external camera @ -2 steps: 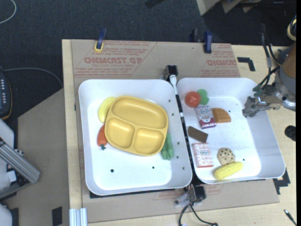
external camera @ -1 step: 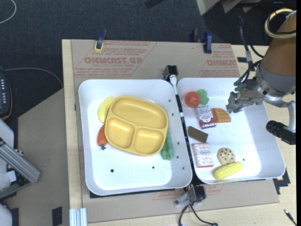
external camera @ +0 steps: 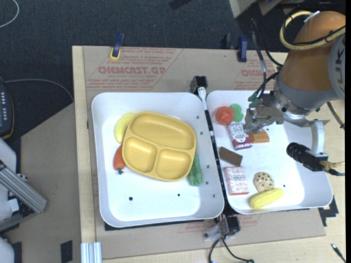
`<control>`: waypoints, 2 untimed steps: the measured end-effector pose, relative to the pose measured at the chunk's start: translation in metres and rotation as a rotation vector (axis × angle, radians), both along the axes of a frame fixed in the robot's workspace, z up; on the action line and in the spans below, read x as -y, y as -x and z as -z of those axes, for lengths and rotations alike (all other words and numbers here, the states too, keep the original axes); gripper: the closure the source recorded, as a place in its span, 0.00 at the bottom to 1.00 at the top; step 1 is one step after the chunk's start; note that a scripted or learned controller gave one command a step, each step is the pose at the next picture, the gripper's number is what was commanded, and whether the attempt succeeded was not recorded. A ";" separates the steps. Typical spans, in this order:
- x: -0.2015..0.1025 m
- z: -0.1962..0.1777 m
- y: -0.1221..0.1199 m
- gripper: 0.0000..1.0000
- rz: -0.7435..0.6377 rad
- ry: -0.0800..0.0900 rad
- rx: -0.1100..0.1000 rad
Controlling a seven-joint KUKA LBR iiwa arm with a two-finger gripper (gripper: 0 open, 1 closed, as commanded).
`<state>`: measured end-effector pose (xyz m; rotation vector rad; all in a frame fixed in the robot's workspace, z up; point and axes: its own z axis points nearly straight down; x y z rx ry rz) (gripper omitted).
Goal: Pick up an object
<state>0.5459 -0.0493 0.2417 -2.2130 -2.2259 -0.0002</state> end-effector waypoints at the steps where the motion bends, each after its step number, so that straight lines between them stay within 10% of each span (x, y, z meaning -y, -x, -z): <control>1: -0.057 0.009 -0.019 1.00 -0.001 0.001 0.004; 2: -0.108 0.025 -0.015 1.00 0.002 0.001 -0.002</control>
